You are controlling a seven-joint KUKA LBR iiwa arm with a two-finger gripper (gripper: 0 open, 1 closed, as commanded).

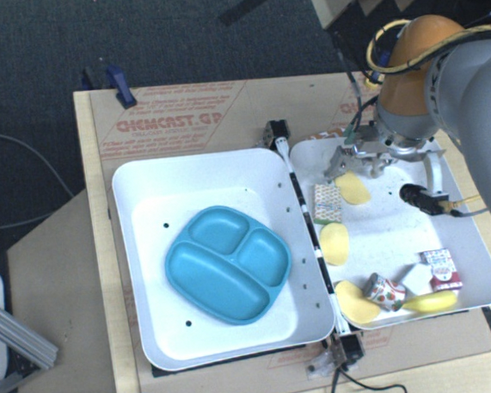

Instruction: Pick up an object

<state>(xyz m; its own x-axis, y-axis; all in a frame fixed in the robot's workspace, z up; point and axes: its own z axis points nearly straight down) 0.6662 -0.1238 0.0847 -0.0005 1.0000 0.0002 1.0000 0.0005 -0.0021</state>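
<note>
The gripper (359,161) hangs low in the right bin (479,246), with a yellow piece (354,191) just beside it, perhaps touching. I cannot tell whether it is clenched or released. Nothing looks lifted, so grasp and lift are not yet done.

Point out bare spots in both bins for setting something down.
Left bin: bare floor rings the blue plate, widest at the far wall. Right bin: one open patch mid-floor, between the middle yellow piece and the small carton. Crowded along its near wall and under the gripper.
</note>
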